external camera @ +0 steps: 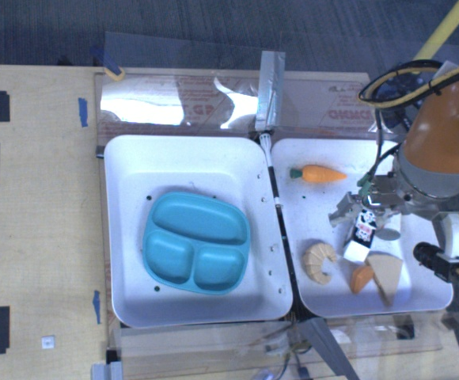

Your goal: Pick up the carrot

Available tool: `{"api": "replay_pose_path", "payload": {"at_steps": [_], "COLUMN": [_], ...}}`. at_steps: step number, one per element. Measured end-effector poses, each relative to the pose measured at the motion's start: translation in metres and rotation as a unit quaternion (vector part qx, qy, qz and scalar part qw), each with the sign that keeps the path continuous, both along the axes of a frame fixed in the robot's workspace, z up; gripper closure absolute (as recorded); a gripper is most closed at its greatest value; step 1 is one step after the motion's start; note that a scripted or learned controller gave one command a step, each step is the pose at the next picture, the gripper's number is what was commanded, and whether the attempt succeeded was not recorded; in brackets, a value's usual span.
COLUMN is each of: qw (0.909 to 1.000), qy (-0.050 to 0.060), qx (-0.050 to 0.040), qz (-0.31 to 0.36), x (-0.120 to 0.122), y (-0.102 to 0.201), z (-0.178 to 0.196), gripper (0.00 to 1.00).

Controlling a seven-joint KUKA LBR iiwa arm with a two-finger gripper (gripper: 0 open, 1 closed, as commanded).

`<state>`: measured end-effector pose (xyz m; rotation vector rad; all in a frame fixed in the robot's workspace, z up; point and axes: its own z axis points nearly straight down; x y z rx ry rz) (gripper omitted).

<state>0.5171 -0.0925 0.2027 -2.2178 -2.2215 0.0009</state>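
Observation:
The carrot [318, 174], orange with a green stem end on its left, lies flat near the back of the right bin [427, 303]. My gripper [366, 214] hangs over the middle of that bin, to the right of the carrot and a little nearer the front, apart from it. The grey arm with its orange band [445, 133] reaches in from the right above the gripper. Right under the gripper sits a small white item with a black label [362, 234].
At the front of the right bin lie a croissant [320, 261], a small orange piece [362, 279] and a pale wedge [388, 275]. The left bin [127, 165] holds a blue divided plate [196, 242]. A metal divider [269, 93] stands behind the bins.

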Motion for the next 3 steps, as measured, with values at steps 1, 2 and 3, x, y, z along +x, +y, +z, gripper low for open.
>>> {"api": "replay_pose_path", "payload": {"at_steps": [1,2,3], "qw": [0.9968,0.9936,0.9785], "qy": [-0.002,-0.002,0.001], "qx": [-0.0008,-0.0007,-0.0002], "qz": [0.080,0.113,0.206], "x": [0.076,0.150,0.124], "y": [0.023,0.027,-0.016], "z": [-0.019,-0.018,-0.094], "gripper": [0.00,0.00,0.00]}}
